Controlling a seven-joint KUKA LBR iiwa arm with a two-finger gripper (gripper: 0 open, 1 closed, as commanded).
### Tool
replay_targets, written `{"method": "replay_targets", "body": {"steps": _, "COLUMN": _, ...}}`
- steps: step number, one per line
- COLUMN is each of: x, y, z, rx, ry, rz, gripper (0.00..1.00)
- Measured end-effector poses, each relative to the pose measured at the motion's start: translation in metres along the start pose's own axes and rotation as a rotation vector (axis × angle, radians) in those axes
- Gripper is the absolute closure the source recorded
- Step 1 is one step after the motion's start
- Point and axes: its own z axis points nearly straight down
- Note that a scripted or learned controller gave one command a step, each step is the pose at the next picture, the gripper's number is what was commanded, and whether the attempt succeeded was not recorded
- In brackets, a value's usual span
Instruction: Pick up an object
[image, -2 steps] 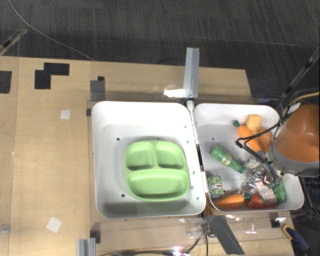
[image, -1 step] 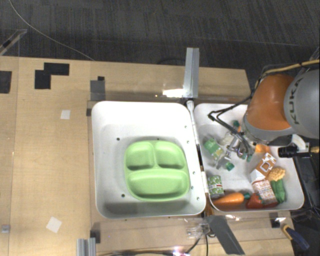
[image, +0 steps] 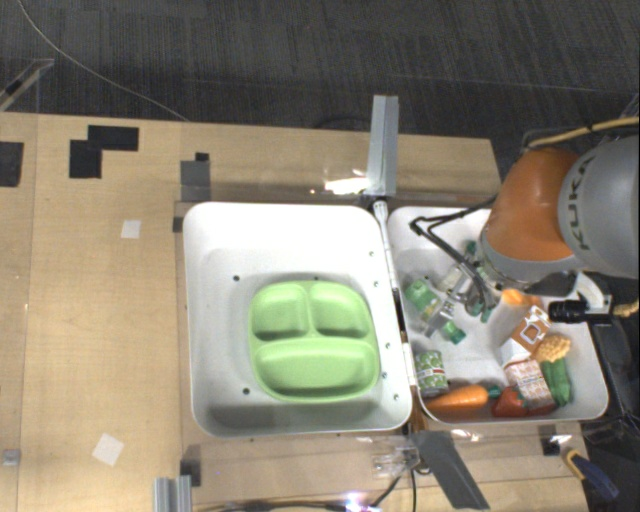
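My gripper (image: 452, 300) is low inside the right bin (image: 598, 400), near its left side, under the grey arm with its orange band (image: 530, 215). It hangs over a small heap of toy food: a green packet (image: 419, 297) just to its left and a teal piece (image: 453, 334) just below it. A green can (image: 430, 370) lies further toward the front. An orange carrot (image: 462, 397) rests along the bin's front wall. Nothing is visibly held.
More toys sit at the right bin's front right: a red piece (image: 509, 404), a printed packet (image: 527, 379), a yellow corn cob (image: 550, 347), a green vegetable (image: 558, 381) and an orange-white box (image: 530, 325). The left bin (image: 215, 250) holds a green divided plate (image: 313, 336).
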Motion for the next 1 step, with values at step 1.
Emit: {"method": "replay_targets", "body": {"steps": 1, "x": 0.0202, "y": -0.0714, "z": -0.0015, "rx": 0.002, "ry": -0.001, "rz": -0.032, "gripper": 0.00}}
